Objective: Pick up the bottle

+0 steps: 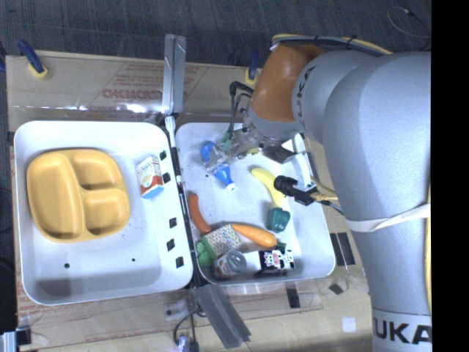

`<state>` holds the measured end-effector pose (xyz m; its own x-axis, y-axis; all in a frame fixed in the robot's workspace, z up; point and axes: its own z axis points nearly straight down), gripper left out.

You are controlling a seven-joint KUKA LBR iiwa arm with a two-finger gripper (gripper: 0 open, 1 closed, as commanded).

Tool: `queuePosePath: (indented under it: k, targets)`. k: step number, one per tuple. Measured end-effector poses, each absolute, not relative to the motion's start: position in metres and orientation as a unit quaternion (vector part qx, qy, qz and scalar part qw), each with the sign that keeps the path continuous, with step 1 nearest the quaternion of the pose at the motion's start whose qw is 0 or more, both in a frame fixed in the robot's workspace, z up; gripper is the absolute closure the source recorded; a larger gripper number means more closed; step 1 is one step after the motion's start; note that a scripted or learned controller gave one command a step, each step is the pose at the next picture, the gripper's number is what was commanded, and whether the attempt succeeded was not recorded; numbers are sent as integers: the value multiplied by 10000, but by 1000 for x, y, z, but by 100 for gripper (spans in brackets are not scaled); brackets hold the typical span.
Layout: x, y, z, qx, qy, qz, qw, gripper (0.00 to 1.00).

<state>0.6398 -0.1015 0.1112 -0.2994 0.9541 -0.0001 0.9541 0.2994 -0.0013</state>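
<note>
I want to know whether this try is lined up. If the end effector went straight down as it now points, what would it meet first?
Most likely the blue bottle, lying in the right bin right under the end effector. Depth is hard to judge from this slanted view, so it could come down on the bin floor beside it.

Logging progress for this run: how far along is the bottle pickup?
Done: the grey arm has reached over the right white bin. In hand: its claw sits at the small blue plastic bottle. Left: a confirmed grip and lift; the bottle lies on the bin floor.

The gripper hangs low in the right bin, just beside the blue bottle
</note>
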Motion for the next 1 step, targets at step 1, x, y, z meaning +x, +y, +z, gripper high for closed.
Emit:
queuePosePath:
  k: [1]
  targets:
    - [611, -23, 252, -5742, -8187, 2, 2, 100]
